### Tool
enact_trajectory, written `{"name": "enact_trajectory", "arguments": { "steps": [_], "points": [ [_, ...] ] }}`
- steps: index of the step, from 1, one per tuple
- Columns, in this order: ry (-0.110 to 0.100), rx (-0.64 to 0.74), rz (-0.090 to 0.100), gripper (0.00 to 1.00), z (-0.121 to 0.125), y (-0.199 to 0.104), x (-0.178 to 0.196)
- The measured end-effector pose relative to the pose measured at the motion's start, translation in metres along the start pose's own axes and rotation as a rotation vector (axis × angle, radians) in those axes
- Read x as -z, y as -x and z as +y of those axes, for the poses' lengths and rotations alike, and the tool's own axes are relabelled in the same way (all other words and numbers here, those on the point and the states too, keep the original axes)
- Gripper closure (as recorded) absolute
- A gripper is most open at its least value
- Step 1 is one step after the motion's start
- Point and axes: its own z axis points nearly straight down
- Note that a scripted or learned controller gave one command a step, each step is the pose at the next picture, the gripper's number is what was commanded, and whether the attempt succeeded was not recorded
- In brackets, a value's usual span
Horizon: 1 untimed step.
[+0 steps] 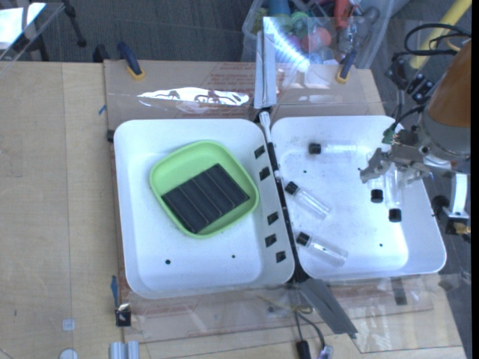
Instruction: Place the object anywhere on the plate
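Observation:
A green square plate (166, 172) lies in the left bin (142, 260), and a black ribbed pad (205, 197) rests on it. Three clear tubes with black caps lie in the right bin (419, 256): one at the back (333, 149), one near the divider (308, 200) and one at the front (323, 250). My gripper (385, 205) hangs over the right side of the right bin with its fingers pointing down. The two black fingertips (376, 195) stand apart, open, with nothing between them. It is well to the right of the tubes and far from the plate.
A raised divider with black clips (271, 217) runs between the two bins. A clear crate of coloured toys (322, 10) stands behind the bins. Cables and the arm's body (449, 118) crowd the right edge. Wooden bench surface lies to the left.

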Motion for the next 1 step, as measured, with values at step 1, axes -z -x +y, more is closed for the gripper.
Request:
{"name": "enact_trajectory", "arguments": {
  "steps": [1],
  "points": [
    [0.001, 0.000, 0.000, 0.00, 0.0001, 0.0001, 0.0004]
  ]
}}
